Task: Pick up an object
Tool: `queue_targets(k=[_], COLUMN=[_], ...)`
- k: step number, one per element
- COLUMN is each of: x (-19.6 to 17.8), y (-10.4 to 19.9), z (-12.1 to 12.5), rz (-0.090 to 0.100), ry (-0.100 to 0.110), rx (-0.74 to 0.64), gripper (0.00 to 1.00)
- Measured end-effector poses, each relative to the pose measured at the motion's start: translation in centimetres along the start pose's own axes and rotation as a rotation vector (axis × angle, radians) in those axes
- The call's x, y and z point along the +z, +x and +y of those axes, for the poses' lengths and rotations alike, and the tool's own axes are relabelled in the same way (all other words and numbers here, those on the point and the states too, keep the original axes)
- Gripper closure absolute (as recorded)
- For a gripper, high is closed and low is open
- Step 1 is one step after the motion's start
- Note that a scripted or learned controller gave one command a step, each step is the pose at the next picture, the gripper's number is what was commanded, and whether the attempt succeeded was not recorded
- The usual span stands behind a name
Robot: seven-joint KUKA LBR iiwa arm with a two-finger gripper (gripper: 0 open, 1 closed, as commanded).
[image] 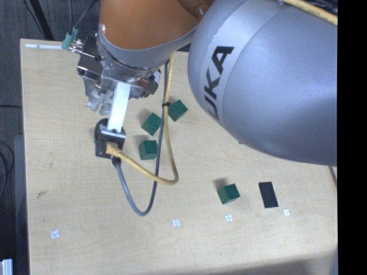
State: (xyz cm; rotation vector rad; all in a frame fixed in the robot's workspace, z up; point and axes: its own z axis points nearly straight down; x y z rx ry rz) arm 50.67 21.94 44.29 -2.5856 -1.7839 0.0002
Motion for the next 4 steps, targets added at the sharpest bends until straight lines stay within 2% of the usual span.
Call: queue_targets(k=[1, 2, 3, 4], x=[0.9, 0.1, 0.1, 18.9], y=[-4.2, -10.3, -17.5, -9.6], z=[2.7, 4.8, 8.1, 4.6], rz=[-0.003, -0.002, -0.002, -0.004], ry=[0.002, 0.003, 0.004, 0.004], rx=[0.057, 0.103, -0.039, 0.067], gripper=[1.00, 1.00, 1.00, 1.00])
